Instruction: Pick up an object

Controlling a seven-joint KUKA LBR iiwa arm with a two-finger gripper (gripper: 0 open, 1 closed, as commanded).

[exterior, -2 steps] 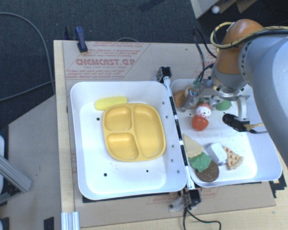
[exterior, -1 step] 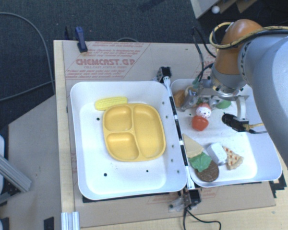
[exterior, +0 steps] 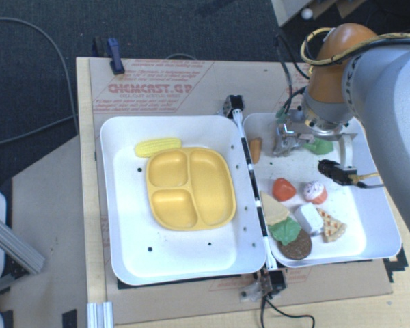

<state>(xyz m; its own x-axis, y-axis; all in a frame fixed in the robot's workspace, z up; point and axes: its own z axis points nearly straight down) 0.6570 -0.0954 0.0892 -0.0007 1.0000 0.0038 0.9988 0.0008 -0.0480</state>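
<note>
a grey robot arm (exterior: 386,94) with an orange band reaches over the right-hand shallow white bin (exterior: 377,232) on the tan, red-printed table (exterior: 150,87). its end effector (exterior: 285,141) hangs low above the bin floor, up and slightly right of the round red toy tomato (exterior: 283,188). from this slant i cannot tell whether the end effector is open or closed, and nothing can be seen held in it.

the loose things to pick from sit around the tomato in that same bin. a small orange carrot-like piece (exterior: 255,149) lies up and to the left of the tomato, close to the bin's left wall. a green toy piece (exterior: 322,145) lies up and to the right of the tomato, partly under the wrist. a red-and-white rounded piece (exterior: 315,193) sits just right of the tomato. below the tomato are a pale yellow cheese wedge (exterior: 275,210), a white block (exterior: 307,218), a green leaf-shaped piece (exterior: 285,230) and a brown flat disc (exterior: 296,247), crowded together. a toy pizza slice (exterior: 332,227) lies below and right of the tomato, touching the white block.

well left of the tomato, the left-hand shallow white bin (exterior: 123,251) holds a yellow three-part plastic plate (exterior: 191,186). a yellow toy corn cob (exterior: 158,146) rests at the plate's upper left edge.
</note>
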